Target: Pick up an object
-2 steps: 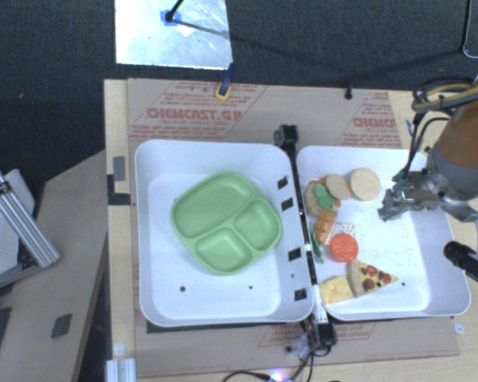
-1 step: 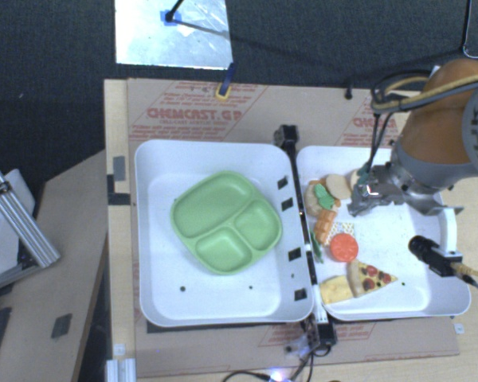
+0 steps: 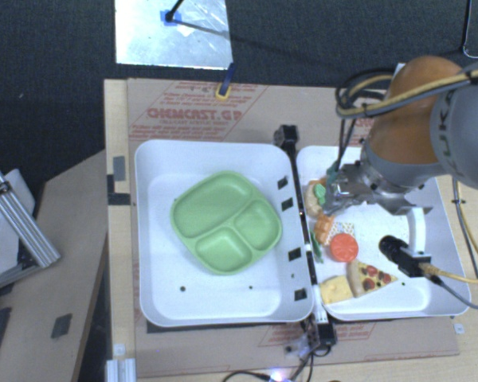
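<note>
Two shallow white plastic bins sit side by side on a cardboard-covered bench. The left bin carries a pale green plastic plate with three compartments, lying near its middle. The right bin carries a cluster of toy food along its left edge: a round red tomato-like piece, a slice of toy pizza towards the near-left corner, a pale yellow wedge just beside the pizza, and an orange ridged piece near the tomato.

The grey arm with an orange band reaches into the right bin, its metal gripper low over the far end of that cluster. Whether it is open or closed cannot be told, and no object can be seen in its hold.

To do this step well, the gripper would likely need to centre over one piece, since the pieces lie close together and a neighbour could be nudged.
</note>
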{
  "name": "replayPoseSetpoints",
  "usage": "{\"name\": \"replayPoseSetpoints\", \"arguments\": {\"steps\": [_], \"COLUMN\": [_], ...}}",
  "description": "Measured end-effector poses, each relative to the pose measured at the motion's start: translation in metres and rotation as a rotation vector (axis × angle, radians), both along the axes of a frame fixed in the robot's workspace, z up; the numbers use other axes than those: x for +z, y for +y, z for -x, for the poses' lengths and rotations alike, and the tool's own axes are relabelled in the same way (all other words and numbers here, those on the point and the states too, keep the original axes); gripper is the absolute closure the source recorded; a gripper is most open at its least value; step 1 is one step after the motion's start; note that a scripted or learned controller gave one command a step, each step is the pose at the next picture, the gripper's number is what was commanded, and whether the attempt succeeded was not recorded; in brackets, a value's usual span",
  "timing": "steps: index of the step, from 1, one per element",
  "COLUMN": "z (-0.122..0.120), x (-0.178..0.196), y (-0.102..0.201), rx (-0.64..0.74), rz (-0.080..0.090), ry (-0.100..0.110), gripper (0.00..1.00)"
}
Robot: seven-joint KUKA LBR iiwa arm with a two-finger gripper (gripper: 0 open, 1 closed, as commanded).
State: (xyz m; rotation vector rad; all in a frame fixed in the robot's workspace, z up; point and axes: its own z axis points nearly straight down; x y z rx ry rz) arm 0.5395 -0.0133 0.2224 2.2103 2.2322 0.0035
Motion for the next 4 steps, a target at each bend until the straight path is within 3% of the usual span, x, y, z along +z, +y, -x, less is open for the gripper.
{"name": "replayPoseSetpoints", "arguments": {"steps": [2,3,4], "z": [0.006,0.008,0.006], "x": [-0.008,-0.006,-0.003], "y": [0.104,0.118,0.106], "rx": [0.000,-0.002,-0.009], "rz": [-0.001,0.000,0.001], "ry": [0.000,0.001,0.001], "gripper": [1.00,1.00,1.00]}}
